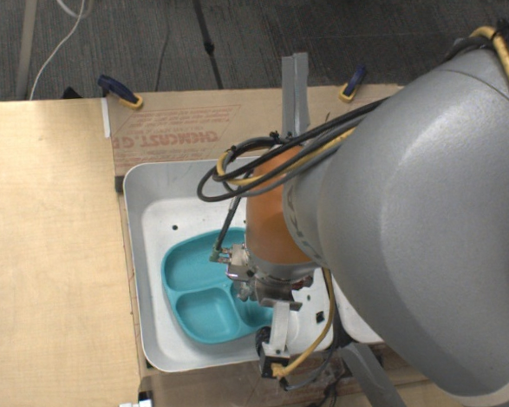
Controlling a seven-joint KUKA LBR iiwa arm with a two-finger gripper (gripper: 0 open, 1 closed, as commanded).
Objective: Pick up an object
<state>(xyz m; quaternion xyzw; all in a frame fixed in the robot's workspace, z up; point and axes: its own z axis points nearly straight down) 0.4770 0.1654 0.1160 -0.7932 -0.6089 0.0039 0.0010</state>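
Note:
A teal dish (200, 289) with two compartments lies in the left white bin (147, 214), towards its front. My gripper (254, 296) is low over the dish's right edge, under the orange band of the wrist (269, 223). The arm's grey bulk hides the right part of the dish and whatever lies between gripper and dish. I see nothing held.
The arm covers nearly all of the right bin. Brown cardboard (176, 134) lies behind the bins, held by two blue-and-yellow clamps (118, 90). Bare wooden bench (50, 256) stretches to the left. Black and yellow cables (235, 169) loop above the wrist.

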